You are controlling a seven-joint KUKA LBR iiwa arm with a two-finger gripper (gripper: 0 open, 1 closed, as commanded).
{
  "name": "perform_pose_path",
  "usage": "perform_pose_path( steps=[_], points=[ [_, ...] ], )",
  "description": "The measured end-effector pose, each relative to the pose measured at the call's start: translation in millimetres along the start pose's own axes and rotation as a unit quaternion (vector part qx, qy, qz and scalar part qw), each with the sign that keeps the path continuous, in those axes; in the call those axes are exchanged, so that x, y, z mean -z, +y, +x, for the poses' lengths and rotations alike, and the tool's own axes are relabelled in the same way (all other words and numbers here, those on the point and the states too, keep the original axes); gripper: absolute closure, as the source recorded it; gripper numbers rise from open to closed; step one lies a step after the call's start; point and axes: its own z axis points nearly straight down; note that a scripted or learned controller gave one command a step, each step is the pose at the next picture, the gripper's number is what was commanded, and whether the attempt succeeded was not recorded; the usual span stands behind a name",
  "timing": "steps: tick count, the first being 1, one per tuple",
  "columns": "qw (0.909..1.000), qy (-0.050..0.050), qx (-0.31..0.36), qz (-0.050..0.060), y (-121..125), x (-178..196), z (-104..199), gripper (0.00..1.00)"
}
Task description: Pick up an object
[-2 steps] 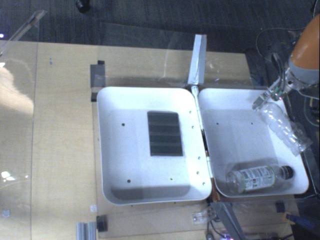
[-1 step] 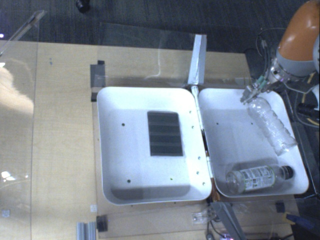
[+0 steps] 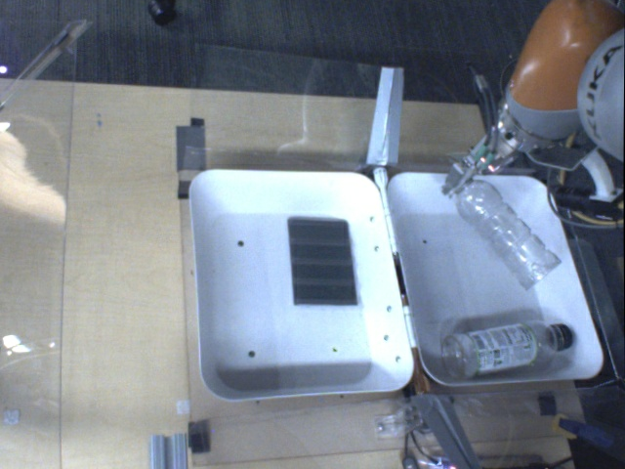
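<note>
Reaching in from the right, the grey KUKA arm (image 3: 571, 57) with its orange band sits over the far right corner of the right bin (image 3: 430, 262). The gripper (image 3: 467, 176) is at the far end of a clear plastic bottle (image 3: 508, 231), which lies or hangs at a slant across the far right part of that bin; whether the gripper is open or closed on it cannot be told from this view. A 2nd clear bottle with a label and dark cap (image 3: 503, 348) lies on its side along the near wall of the right bin. The left bin (image 3: 225, 262) holds 1 dark ribbed rectangular block (image 3: 321, 261) near its centre. Both bins sit side by side on the wooden bench (image 3: 107, 311).
</note>
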Motion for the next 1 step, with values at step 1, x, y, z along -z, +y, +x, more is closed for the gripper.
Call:
perform_pose_path(
  steps=[1],
  points=[
    [0.9956,0.000,0.094,0.000,29.5,-11.5,41.2,1.00]
  ],
)
